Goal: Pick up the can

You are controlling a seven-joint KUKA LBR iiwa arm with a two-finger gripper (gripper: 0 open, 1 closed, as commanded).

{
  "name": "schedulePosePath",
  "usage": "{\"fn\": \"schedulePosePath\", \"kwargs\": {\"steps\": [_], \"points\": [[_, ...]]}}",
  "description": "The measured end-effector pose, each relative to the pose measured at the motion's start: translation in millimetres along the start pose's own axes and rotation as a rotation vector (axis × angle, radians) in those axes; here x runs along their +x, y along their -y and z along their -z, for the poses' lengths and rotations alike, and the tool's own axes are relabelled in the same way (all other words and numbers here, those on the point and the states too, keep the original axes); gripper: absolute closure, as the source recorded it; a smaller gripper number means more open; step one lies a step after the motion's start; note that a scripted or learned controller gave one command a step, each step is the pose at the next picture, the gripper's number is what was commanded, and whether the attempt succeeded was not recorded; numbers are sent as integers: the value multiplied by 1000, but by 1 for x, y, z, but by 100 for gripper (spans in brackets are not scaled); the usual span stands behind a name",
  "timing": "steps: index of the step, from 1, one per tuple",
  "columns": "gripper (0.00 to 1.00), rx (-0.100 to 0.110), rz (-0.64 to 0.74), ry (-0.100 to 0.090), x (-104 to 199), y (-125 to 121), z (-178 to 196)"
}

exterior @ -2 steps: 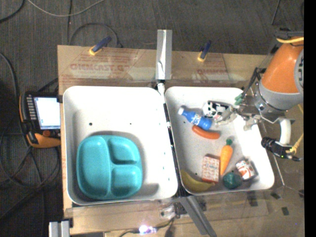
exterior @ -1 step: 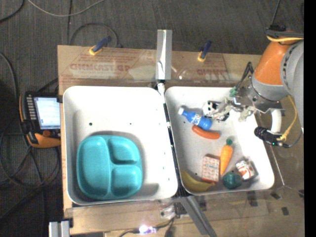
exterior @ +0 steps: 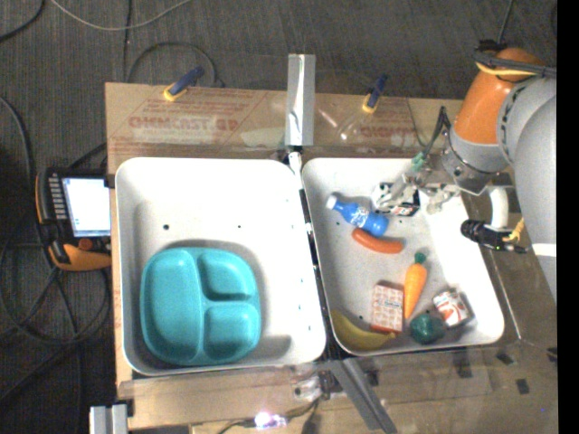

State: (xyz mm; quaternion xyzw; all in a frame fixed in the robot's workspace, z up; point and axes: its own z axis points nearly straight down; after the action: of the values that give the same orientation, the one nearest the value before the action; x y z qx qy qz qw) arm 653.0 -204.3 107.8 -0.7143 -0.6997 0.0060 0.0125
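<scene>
Dark carpet is framing the bench; my gripper (exterior: 398, 199) is hovering at the right bin's (exterior: 318, 242) upper middle, above the bottle (exterior: 356, 214), fingers unreadable, so I cannot tell their state. The can (exterior: 451, 307) is lying untouched at lower right, so the pick is not yet begun

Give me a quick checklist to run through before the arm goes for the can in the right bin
1. Can located: ok, the can lies on its side near the right bin's lower right corner.
2. Gripper over can: not ok, the gripper is at the bin's upper part, by the blue bottle.
3. Gripper free of load: cannot tell.
4. Room around can: not ok, the green vegetable sits right beside it, the carrot close by.
5. Can upright: not ok, tilted.
</scene>
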Motion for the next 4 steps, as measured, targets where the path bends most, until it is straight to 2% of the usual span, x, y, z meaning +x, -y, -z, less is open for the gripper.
{"fn": "schedulePosePath", "kwargs": {"steps": [1, 4], "points": [[0, 18, -154, -28, -3, -2, -5], [0, 16, -154, -26, -2, -2, -5]]}}
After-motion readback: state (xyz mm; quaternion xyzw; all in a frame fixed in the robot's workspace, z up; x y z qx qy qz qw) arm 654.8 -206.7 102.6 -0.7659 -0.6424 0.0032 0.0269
